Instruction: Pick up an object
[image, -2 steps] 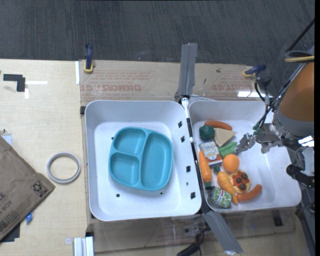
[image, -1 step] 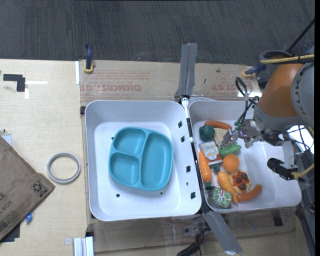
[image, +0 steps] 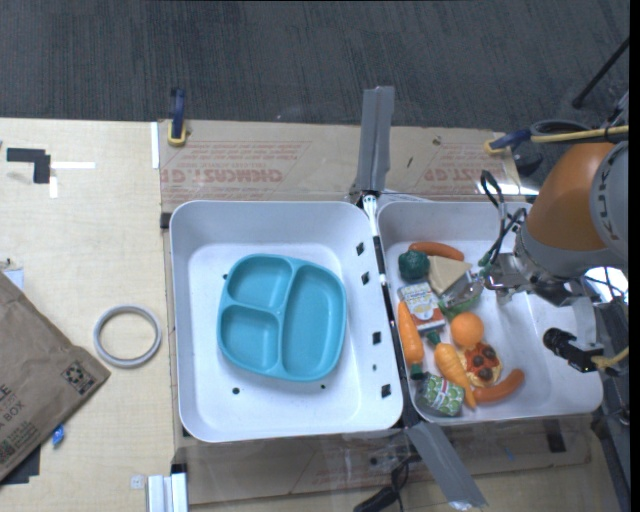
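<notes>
The right bin (image: 545, 398) holds a pile of toy food along its left side. In it are a green broccoli (image: 414, 265), a cheese wedge (image: 447, 271), a small carton (image: 420, 300), a long carrot (image: 408, 336), an orange (image: 466, 329), a pizza slice (image: 484, 364), and two sausages (image: 436, 250) (image: 498, 387). My gripper (image: 462, 290) reaches in from the right and sits low over the pile, between the cheese wedge and the orange. Nothing is visibly lifted.
The left bin (image: 182, 300) holds a blue divided plate (image: 283, 317). A grey tape ring (image: 127, 334) and a cardboard box (image: 35, 378) lie on the bench at the left. The right half of the right bin is bare white floor (image: 530, 340).
</notes>
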